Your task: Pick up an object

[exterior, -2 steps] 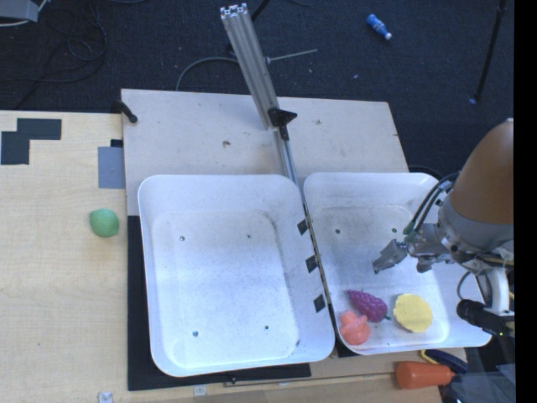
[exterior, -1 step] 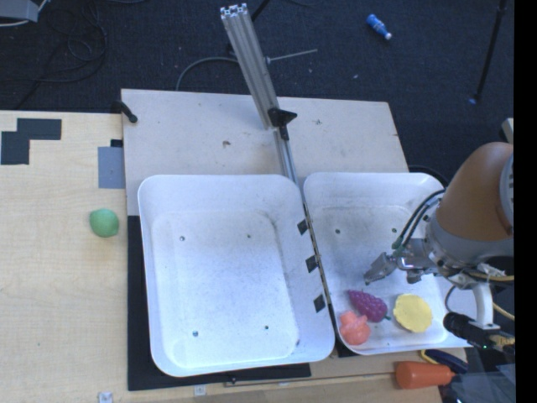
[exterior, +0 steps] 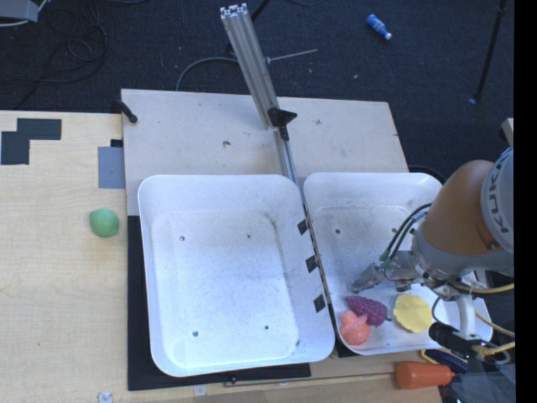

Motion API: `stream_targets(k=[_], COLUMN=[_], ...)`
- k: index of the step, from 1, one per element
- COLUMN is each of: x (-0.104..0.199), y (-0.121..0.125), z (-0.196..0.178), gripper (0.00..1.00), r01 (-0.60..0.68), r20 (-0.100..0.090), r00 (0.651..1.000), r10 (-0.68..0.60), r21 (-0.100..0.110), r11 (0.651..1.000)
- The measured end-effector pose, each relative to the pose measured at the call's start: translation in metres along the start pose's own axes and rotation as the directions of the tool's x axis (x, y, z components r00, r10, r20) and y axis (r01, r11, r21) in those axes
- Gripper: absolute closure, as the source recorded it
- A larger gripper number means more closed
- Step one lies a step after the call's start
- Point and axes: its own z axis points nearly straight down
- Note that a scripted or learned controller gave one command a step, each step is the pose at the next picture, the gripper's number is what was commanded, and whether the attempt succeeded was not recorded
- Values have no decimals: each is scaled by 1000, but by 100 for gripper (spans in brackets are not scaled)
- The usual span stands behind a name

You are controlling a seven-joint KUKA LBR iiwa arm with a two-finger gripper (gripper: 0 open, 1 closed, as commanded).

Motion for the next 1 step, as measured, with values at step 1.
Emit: stream_targets(k=[1], x=[-1], y=[1], z=[-12], gripper=[100], r01=[-2], r20=[1], r00=[1000], r10=[2], r21=[-4], r11=[1000])
